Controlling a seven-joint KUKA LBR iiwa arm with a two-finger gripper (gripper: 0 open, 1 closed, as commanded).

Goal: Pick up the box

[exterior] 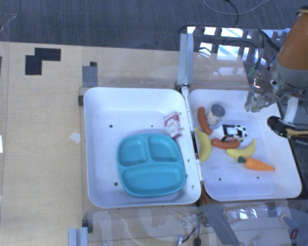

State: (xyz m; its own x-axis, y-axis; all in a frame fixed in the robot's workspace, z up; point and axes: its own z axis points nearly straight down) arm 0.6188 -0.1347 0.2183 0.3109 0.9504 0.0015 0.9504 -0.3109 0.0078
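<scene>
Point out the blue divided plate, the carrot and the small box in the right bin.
blue divided plate (pixel 151 165), camera view, its large lower compartment.
carrot (pixel 260 164), camera view, mid orange body.
small box (pixel 233 132), camera view, its top face.

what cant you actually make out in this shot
- Tool, camera view: small and blurred, so its open or shut state is unclear.
- Box: print too small to read; a sausage overlaps its lower edge.
- Red packet: label illegible.
- Arm: cut off by the right edge.

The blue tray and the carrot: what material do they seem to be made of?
Blue tray: probably moulded plastic, smooth with a soft sheen and rounded compartments. Carrot: likely toy plastic, uniform bright orange with a green tip; too small to be sure.
</scene>
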